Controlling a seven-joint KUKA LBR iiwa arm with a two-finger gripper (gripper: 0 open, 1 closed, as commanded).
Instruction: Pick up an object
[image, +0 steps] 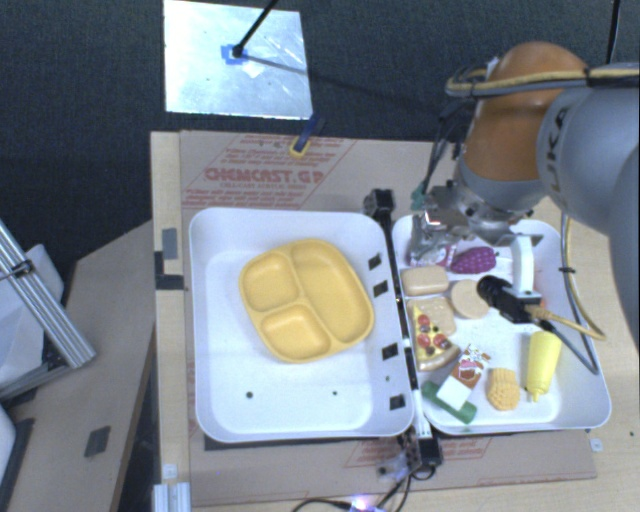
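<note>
One marking is partly legible. The cardboard sheet (265, 172) lying under the two white bins carries red printed lettering along its far edge; the large line reads approximately "CHEMCAST GP". Smaller red lines above and below it are too small to read. More red print at the sheet's near edge is illegible.

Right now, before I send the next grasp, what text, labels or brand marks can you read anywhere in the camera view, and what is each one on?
"CHEMCAST GP", as best it reads, in red print on the brown board behind the white bins; the last letters are soft.
Smaller red lines above and below that name: too blurred to read.
Red print on the board's front edge below the bins: too small to read.
Red and white packet in the right bin: markings unreadable.
</note>
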